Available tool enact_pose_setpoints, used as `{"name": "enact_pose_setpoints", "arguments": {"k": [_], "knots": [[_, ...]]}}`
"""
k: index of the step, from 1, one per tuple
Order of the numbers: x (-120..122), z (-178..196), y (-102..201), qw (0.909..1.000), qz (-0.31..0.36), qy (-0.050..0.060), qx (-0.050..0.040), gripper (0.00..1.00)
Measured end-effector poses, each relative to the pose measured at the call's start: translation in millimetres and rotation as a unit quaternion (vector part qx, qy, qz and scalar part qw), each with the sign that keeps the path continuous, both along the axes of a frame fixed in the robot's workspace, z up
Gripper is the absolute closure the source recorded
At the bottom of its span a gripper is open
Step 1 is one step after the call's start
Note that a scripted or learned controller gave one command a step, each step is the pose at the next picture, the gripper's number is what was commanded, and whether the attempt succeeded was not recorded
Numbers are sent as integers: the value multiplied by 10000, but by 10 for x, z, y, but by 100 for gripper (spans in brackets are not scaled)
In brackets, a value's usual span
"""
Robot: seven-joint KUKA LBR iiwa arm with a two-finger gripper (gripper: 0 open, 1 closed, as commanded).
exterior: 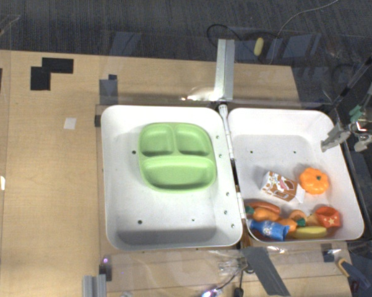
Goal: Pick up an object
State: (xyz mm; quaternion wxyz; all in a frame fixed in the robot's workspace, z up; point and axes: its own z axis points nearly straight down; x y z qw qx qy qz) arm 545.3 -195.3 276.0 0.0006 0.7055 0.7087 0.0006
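Camera view: yellow banana [311,231] lengthwise along right bin's [285,125] near wall.

The gripper [345,138] sits at the far right of the view, its fingers (thin, pale metal) pointing down and leftward with nothing between them.

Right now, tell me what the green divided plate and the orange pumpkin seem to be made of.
Green divided plate: likely moulded plastic, matte, uniform colour with soft rounded compartment edges.
Orange pumpkin: probably plastic or rubber toy, smooth with a slight sheen and a green stem; too small to tell further.
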Motion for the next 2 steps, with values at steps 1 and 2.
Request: {"name": "enact_pose_setpoints", "arguments": {"k": [1, 2], "knots": [[31, -1452, -100, 9998, -183, -2, 0, 0], [-188, -1861, 66, 9968, -794, -58, -10, 0]]}}
